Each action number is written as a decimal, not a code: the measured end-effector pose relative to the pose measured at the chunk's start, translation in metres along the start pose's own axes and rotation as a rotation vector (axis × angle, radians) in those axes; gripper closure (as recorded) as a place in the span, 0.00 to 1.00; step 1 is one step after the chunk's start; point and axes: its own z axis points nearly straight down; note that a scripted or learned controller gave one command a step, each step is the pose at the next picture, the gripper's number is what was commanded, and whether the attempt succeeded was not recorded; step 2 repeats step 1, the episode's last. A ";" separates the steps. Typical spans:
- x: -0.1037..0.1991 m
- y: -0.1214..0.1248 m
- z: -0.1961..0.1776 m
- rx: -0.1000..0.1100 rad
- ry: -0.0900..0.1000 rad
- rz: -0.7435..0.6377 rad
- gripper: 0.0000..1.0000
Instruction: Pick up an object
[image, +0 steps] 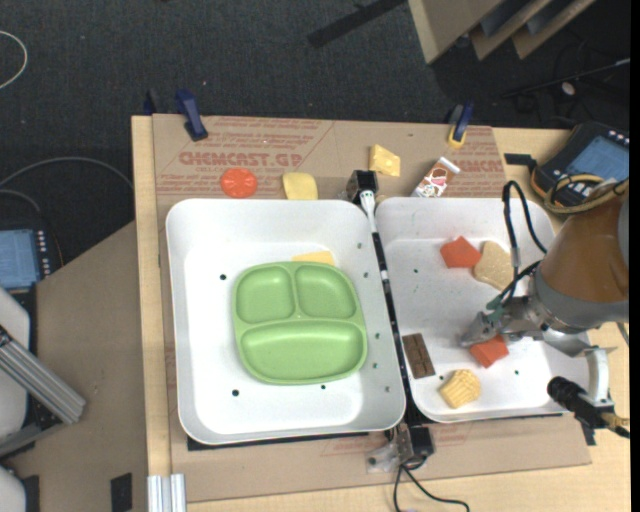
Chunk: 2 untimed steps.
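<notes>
The two-finger gripper was lowered at 3 o'clock in the right white bin, touching a small red block. Finger spread could not be told. A closing and lift were judged next.

Orange wrist band, grey arm, black cable, metallic end effector.

Brown cardboard-covered bench bearing two white bins: the right bin lies under the gripper, the left bin beyond it. Behind the bins, away from the gripper, lie an orange disc, two yellow pieces and a small carton.
</notes>
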 end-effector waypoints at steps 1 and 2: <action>0.106 0.025 -0.094 -0.005 0.000 -0.007 1.00; 0.106 0.025 -0.094 -0.005 0.000 -0.007 1.00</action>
